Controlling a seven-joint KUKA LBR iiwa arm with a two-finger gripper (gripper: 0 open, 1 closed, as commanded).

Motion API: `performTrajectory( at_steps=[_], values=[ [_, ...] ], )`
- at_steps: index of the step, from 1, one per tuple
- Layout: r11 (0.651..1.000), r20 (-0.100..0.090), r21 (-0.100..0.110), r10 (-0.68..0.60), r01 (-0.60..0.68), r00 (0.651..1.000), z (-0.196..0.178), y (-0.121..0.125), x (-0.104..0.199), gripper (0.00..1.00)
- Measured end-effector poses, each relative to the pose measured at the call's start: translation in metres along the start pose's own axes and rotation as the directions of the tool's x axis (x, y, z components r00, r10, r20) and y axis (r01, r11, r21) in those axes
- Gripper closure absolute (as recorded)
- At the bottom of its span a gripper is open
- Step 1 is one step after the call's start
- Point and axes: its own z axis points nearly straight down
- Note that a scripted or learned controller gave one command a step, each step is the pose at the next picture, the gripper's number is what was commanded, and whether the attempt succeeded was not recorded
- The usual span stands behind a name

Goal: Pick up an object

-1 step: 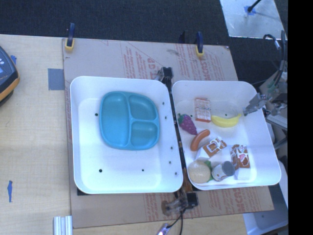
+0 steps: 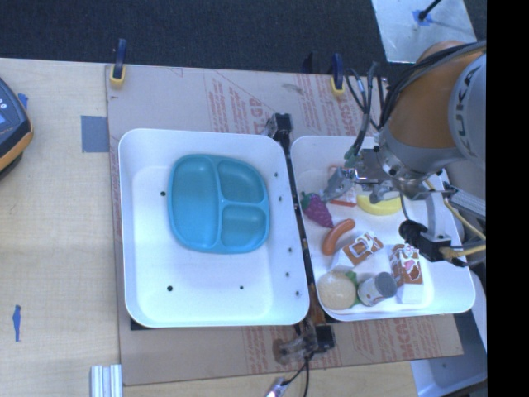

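My gripper (image 2: 360, 188) hangs over the back of the right bin (image 2: 463, 300), open, with nothing seen between its fingers. A yellow banana-like piece (image 2: 382, 207) lies just beneath and in front of it, partly covered by the wrist. Spread through the same bin are a purple toy (image 2: 317, 210) by the left wall, a red sausage (image 2: 337, 236), a small printed carton (image 2: 363, 247), a second carton (image 2: 407, 272), a round bun (image 2: 336, 291) and a grey can (image 2: 381, 286).
The left bin (image 2: 140, 296) holds a blue divided plate (image 2: 219, 203). The ridge between the two bins runs just left of the purple toy. Black cables and a clamp (image 2: 426, 242) hang off the arm over the right bin's right side.
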Motion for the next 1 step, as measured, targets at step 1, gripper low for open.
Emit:
performTrajectory(
  at_steps=[1],
  values=[
    [1.0, -0.001, -0.003, 0.003, -0.003, 1.0, -0.0006, 0.0872, -0.0108, 0.0]
  ],
)
